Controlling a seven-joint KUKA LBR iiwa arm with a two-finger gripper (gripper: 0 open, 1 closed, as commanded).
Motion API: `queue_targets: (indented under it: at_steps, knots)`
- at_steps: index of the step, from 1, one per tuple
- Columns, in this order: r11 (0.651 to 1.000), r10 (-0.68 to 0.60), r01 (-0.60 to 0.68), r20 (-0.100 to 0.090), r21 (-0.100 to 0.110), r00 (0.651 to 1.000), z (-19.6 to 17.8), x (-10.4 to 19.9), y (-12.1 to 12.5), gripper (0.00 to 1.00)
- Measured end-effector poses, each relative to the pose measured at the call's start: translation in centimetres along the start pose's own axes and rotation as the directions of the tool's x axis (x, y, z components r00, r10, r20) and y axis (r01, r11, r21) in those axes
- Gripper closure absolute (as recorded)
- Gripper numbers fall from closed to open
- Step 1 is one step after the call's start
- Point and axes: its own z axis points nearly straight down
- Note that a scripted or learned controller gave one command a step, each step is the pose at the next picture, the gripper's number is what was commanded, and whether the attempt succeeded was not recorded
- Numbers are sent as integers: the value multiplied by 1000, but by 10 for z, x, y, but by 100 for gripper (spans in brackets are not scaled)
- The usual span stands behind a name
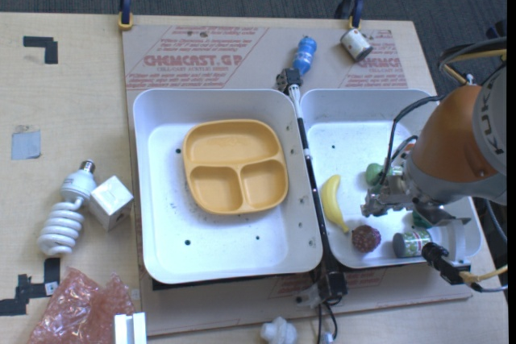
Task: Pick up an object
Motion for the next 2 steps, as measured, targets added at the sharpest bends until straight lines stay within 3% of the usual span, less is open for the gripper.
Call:
queue_targets:
  at_steps: [1,2]
  knots:
    - [1000,-1,1,0,1,1000,0,0,0,0]
    - [1000,-6,6,-1,14,1000,-21,-8,83,0]
